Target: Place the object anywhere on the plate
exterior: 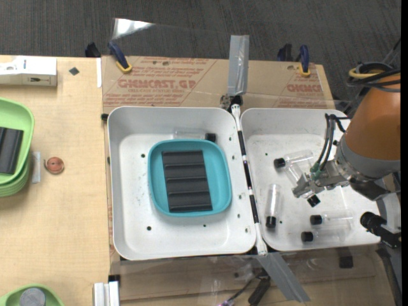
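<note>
Arm [376, 132]: enters from 3 o'clock, bent down over right bin [255, 171].
Gripper [305, 189]: low among clear vials [271, 204]; grip state cannot tell.
Plate [223, 171]: teal, left bin [121, 190] centre.

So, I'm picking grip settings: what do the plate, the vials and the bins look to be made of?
Plate: likely teal plastic, smooth and slightly glossy, with a dark ribbed insert, perhaps rubber.
Vials: clear plastic or glass, see-through with black caps; I cannot tell which.
Bins: white moulded plastic by the look, matte, with rounded corners and scuff marks.
Gripper: metal-looking.
</note>
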`<state>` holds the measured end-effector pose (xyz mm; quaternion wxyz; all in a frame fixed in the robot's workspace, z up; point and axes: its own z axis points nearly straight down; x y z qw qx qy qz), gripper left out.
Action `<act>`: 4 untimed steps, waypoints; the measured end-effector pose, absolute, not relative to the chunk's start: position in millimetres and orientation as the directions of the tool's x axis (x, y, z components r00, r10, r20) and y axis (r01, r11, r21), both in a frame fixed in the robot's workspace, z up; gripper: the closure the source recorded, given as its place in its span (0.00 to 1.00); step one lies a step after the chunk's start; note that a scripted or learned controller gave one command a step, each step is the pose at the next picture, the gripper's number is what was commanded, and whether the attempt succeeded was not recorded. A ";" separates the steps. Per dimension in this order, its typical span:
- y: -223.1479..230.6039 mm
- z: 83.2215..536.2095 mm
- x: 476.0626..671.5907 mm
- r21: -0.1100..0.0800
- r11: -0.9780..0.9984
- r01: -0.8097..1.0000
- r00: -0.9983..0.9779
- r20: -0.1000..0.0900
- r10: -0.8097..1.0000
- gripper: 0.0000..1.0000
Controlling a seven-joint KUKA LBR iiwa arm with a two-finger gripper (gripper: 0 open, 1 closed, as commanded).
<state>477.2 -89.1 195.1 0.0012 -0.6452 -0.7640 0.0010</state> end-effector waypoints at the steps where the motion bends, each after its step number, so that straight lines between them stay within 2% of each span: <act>1: -23.6 206.2 481.5 -0.001 0.234 0.972 -0.234 -0.001 0.972 1.00; 2: 66.0 213.1 477.6 -0.002 0.292 0.956 -0.292 -0.001 0.956 1.00; 3: 65.7 213.2 477.7 -0.002 0.292 0.956 -0.292 -0.001 0.956 0.00; 4: 14.8 215.5 507.6 -0.002 0.281 0.960 -0.281 -0.002 0.960 0.00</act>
